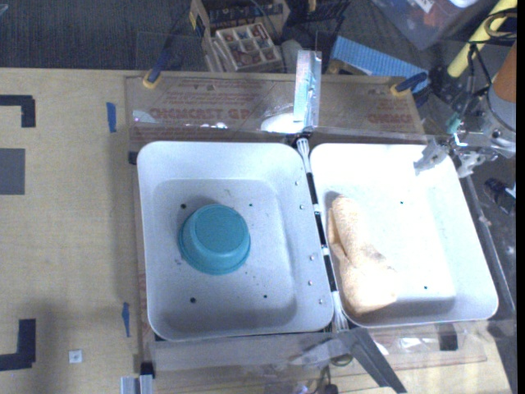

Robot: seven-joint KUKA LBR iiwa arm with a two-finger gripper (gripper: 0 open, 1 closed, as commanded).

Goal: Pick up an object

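You are looking down on a light wooden bench (66,245) bearing two shallow white bins side by side. In the left bin (156,167), a teal bowl (215,238) is sitting upside down, left of the bin's middle. It is round, with its flat base facing up and a slightly wider rim resting on the bin floor. Small dark specks are dotting the floor around it.

Moving right, a tan, rough-textured object (357,257) is lying in the right bin (426,220), pressed along that bin's left wall and running from mid-height down to the near left corner. It is looking soft and lumpy, like a sponge or a piece of bread, but you cannot tell which; glare is washing out its lower end.

Further right, the gripper (435,156) is hanging over the far right corner of the right bin, well apart from both objects. It is small and blurred, and you cannot tell how its jaws are standing. The arm (496,113) behind it is being cut off by the right edge.
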